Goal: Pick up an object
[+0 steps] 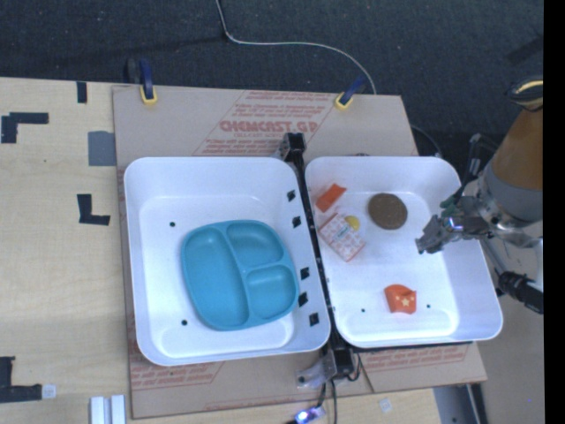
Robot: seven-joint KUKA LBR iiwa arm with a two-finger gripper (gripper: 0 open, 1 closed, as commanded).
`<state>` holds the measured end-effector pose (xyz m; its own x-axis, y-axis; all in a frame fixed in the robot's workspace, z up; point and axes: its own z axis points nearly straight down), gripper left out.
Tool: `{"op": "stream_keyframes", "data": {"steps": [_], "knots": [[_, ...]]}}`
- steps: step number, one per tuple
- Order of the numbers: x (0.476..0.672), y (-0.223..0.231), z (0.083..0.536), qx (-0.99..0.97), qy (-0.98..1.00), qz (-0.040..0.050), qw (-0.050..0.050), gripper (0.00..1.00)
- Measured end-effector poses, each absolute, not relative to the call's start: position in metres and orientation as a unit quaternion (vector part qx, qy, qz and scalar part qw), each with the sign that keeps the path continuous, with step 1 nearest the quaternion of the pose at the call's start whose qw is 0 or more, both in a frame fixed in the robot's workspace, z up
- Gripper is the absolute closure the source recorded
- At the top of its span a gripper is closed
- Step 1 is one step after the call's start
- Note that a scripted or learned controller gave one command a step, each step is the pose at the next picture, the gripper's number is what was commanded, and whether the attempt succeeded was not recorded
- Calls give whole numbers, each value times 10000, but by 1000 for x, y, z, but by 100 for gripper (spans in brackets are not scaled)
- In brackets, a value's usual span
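The brown disc (pixel 387 211) lies in the right bin (pixel 472 321), nearest my gripper (pixel 430 239), so I judge it the likeliest target. I'm in the approach step: the gripper hovers at the bin's right wall, carrying nothing, and I cannot tell how it stands. Next I need to move left and descend. A red piece (pixel 401 299), orange piece (pixel 329 196) and small packet (pixel 340 236) lie apart; the blue tray (pixel 238 273) occupies the left bin (pixel 146 329).

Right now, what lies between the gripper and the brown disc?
Bare white bin floor: in the camera view nothing lies between the gripper and the brown disc.
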<state>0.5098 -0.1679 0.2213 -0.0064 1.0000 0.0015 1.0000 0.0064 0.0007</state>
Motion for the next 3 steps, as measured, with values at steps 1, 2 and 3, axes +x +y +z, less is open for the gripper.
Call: {"op": "stream_keyframes", "data": {"steps": [1,2,3], "knots": [[520,-108,213,-7045,-7097,-2,12,100],[522,-53,213,-7046,-7096,-2,16,100],[537,2,225,-7043,-7099,-6,9,100]]}}
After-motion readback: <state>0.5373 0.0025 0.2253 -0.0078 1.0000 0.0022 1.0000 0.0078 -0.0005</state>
